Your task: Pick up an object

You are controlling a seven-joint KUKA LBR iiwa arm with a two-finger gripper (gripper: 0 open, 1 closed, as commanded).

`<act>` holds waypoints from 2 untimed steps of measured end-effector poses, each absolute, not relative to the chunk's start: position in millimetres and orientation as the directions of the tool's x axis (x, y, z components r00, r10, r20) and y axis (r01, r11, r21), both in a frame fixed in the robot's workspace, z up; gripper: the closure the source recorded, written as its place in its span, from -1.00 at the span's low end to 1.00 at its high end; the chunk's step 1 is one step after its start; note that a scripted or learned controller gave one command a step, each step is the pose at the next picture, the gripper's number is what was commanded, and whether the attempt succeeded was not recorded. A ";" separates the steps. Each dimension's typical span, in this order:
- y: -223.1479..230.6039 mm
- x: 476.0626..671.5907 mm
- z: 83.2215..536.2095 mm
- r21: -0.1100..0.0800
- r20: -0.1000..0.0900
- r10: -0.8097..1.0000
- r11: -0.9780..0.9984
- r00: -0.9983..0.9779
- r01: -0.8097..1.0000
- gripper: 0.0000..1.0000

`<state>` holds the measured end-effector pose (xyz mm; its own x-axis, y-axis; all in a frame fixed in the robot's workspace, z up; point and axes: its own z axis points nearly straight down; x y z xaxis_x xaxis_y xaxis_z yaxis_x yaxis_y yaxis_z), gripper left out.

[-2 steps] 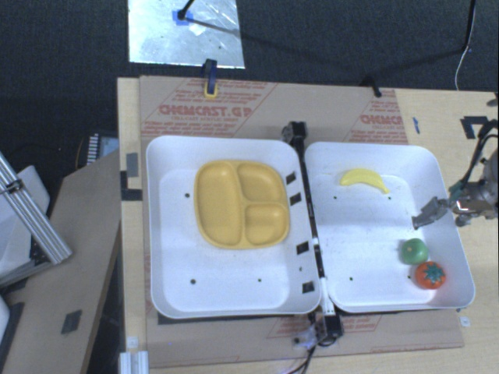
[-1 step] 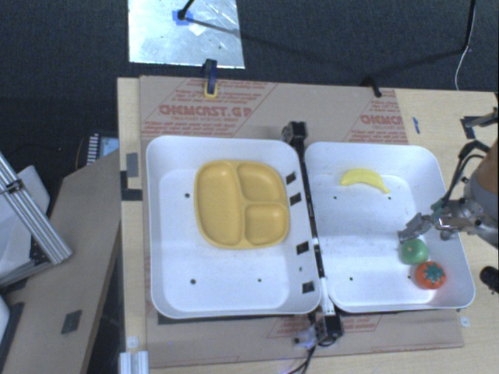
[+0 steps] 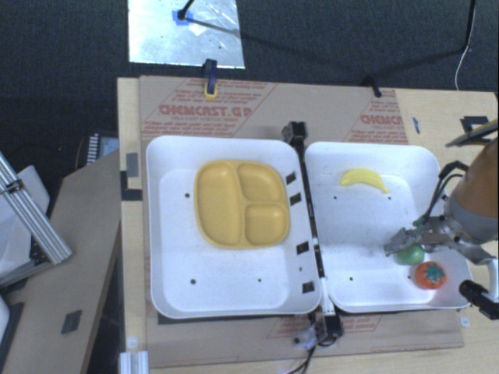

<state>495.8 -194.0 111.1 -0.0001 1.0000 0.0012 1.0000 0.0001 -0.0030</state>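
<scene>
The right bin (image 3: 366, 287) holds three objects. A yellow banana (image 3: 365, 179) lies near its far wall. A small green round object (image 3: 412, 255) sits near the right front, and a red-orange tomato-like ball (image 3: 429, 275) lies just beside it toward the front right. My gripper (image 3: 407, 242) reaches in from the right edge and hangs low, right over the green object and partly covering its top. The grey arm with its orange band (image 3: 477, 197) rises behind it. I cannot see whether the green object is gripped.
The left bin (image 3: 168, 287) carries a yellow divided plate (image 3: 240, 204). A black hinge strip (image 3: 306, 216) runs between the bins. The bins rest on a cardboard sheet (image 3: 234, 111). The right bin's middle and front left show bare white floor.
</scene>
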 end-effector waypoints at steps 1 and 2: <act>-195.5 498.7 126.8 0.007 -0.004 1.000 0.000 0.000 1.000 1.00; -189.4 499.0 188.6 0.007 -0.003 1.000 0.005 -0.005 1.000 1.00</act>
<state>499.0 -189.4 188.6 -0.0046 1.0000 -0.0026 1.0000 0.0046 0.0075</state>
